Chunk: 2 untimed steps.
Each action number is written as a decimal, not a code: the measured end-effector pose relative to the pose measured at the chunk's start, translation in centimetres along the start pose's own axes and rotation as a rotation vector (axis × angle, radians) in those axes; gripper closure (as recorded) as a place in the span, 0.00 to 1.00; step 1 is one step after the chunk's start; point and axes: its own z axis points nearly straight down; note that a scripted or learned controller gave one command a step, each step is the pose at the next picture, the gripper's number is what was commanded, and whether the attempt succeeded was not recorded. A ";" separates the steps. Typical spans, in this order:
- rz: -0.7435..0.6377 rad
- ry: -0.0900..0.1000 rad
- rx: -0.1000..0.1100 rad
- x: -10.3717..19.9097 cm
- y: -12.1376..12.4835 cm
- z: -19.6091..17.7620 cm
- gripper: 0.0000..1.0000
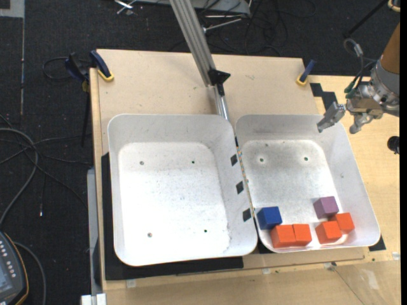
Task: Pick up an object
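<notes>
Several small blocks lie along the near edge of the right bin (343, 146): a blue cube (269, 217), a purple cube (326, 206), an orange block (292, 235) and two more orange cubes (336, 227) at the near right corner. My gripper (343, 119) hangs above the bin's far right corner, well away from the blocks. Its two fingers stand spread apart with nothing between them.
The left bin (170, 189) sits beside the right one, sharing a middle rim. A slanted metal pole (194, 33) crosses the bench behind the bins. Clamps sit at the bench's far corners.
</notes>
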 end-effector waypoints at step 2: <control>0.000 -0.003 -0.012 1.9 -2.4 -5.6 0.00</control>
